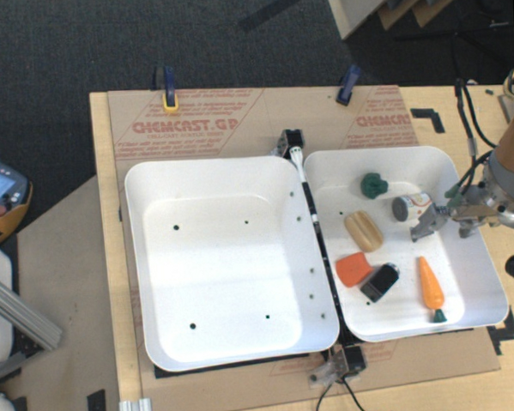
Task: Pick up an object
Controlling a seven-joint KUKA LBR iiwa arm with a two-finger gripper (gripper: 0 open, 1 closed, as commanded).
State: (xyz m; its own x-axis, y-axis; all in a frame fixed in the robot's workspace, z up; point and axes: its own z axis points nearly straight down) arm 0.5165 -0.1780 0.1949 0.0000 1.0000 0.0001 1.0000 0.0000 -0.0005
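The gripper (424, 226) hung low over the right bin (479, 270), near its right wall; I could not tell how it was set, and nothing showed in its grasp. It looked like the approach step, so the next move called for choosing one piece and descending squarely. Candidates lay loose: a tapered orange carrot (429, 283) toward the near right corner, a tan bread-like roll (363, 230) mid-bin, a matte black block (380, 282) touching a red-orange piece (354, 268), a knobbly green toy (374, 185) toward the far wall.
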